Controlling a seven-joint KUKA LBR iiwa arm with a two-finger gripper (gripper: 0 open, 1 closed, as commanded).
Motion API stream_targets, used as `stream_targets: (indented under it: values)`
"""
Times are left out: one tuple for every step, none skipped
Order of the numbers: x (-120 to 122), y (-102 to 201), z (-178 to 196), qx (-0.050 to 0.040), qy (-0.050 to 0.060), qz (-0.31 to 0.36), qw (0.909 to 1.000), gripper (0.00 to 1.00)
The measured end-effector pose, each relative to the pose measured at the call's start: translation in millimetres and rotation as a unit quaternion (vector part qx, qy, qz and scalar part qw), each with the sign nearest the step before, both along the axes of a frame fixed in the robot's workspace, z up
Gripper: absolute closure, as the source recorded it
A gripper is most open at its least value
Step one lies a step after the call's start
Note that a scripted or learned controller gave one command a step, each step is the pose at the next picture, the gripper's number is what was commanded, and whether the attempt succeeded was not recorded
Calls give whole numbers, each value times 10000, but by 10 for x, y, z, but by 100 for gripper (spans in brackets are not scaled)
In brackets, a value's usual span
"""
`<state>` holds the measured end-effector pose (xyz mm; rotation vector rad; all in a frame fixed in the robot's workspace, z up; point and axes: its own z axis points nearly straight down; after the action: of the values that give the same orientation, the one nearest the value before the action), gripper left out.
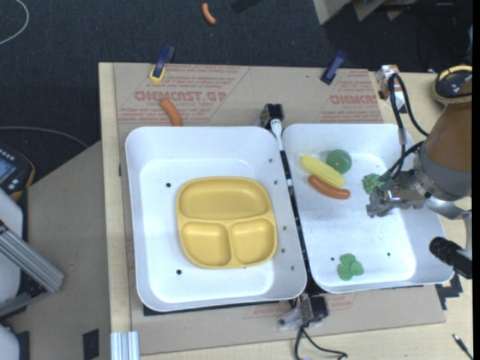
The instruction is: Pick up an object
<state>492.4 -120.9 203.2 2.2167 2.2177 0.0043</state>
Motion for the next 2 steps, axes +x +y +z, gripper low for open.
stream_targets:
  values:
    - [11, -2, 230, 1, 5, 3, 10000, 100]
    - [341, 358, 319, 5, 8, 22, 10000, 100]
